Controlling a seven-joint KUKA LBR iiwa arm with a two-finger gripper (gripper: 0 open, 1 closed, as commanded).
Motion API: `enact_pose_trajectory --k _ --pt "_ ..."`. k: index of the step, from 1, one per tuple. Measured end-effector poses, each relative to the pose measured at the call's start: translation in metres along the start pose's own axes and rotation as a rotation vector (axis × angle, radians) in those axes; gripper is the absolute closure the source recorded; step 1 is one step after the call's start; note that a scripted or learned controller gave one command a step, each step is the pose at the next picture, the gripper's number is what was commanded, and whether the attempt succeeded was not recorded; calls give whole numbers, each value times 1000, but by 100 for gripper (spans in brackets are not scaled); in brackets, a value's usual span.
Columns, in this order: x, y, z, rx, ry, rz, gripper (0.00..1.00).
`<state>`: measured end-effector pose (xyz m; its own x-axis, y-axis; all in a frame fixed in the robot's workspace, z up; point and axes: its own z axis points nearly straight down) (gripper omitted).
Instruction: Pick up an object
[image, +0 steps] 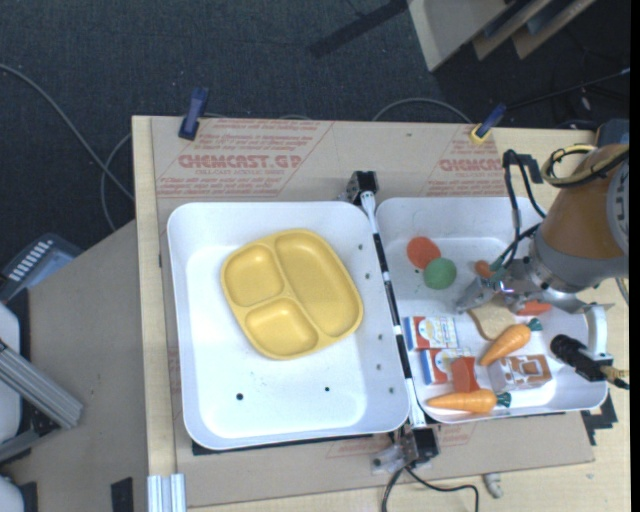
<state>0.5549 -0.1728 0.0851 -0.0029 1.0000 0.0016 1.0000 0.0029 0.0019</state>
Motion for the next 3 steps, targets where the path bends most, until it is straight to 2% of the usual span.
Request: enact_pose_trajectory --k 1,2,3 --pt "-13 67 0 0 1 1 0" --pt "-20 111 0 1 -1 0 0" --pt "-21 111 -11 -2 -5 -1 100"
